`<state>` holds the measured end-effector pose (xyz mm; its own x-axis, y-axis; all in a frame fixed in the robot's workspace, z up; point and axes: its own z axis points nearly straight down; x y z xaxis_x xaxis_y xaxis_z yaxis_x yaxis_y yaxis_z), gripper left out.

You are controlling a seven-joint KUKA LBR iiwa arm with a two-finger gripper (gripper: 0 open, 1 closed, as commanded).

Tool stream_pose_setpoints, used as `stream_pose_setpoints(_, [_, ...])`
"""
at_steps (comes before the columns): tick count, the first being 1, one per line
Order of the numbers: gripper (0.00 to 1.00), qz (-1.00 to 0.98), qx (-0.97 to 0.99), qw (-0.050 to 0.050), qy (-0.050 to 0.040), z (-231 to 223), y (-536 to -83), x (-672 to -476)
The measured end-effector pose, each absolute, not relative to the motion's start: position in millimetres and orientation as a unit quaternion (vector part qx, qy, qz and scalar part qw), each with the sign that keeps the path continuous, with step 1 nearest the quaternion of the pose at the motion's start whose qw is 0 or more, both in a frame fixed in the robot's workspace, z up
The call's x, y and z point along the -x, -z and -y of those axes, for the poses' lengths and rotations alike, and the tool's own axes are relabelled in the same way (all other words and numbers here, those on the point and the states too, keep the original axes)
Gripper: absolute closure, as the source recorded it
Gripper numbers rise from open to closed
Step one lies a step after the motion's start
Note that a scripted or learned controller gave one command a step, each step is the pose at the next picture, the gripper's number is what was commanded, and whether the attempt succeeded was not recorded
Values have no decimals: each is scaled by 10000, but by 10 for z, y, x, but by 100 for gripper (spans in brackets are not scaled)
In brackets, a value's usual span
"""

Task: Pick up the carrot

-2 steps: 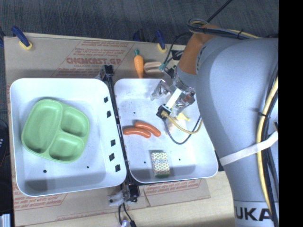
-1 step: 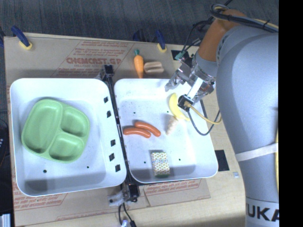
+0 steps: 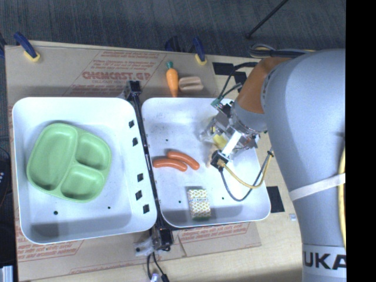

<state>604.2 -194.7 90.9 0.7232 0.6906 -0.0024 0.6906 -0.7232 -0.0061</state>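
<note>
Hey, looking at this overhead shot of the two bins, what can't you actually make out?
- Camera view: the far right part of the right bin, hidden under the arm.
- Camera view: the print on the small packet, too small to read.
- Camera view: the tan thing beside the carrot, too blurred to identify.
- Camera view: the arm's base, cut off by the bottom edge.

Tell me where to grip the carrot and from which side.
Grip the carrot on its orange body, about mid-length, coming straight down from above. It lies long and narrow on the cardboard, green top away from the right bin, so close the jaws across its width. The tan piece close beside it leaves little room.
</note>
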Motion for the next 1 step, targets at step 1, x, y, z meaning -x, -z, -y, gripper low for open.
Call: stream_pose_setpoints(1, [0,3747,9271,29,-24,1119,-1107,-5285])
